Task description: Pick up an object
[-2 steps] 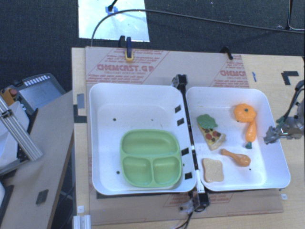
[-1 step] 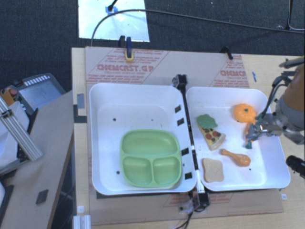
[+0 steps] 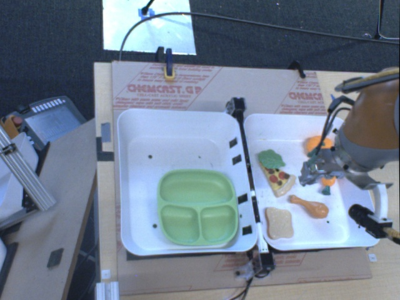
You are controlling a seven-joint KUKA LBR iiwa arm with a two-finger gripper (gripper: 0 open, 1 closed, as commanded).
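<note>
The bench point(image 3: 206, 80) is covered with a brown cardboard sheet that carries red printed letters; on it stand two shallow white bins side by side, the left bin point(image 3: 140, 142) and the right bin point(image 3: 337, 233), which touch along a dark middle seam with black clips; the floor behind is a dark carpet, and on it lies a pale shiny sheet point(image 3: 149, 17) with a black cable running across it; a yellow and blue clamp point(image 3: 168, 64) holds the far edge of the cardboard; at the left stands a lower wooden table point(image 3: 56, 211) with a grey device point(image 3: 51, 120) and a metal rail point(image 3: 25, 174) on it. In the left bin lies a green divided tray point(image 3: 197, 206), near the front wall. In the right bin lie a green broccoli piece point(image 3: 270, 159), a pizza slice point(image 3: 279, 180) just beside it, a slice of toast point(image 3: 279, 223) near the front, a chicken drumstick point(image 3: 308, 205) between them and the arm, and an orange fruit point(image 3: 315, 144) partly hidden by the arm. The gripper point(image 3: 310, 172) hangs low over the right bin, beside the pizza slice and above the drumstick; whether it is closed or apart I cannot tell, and nothing is seen held in it.
</note>
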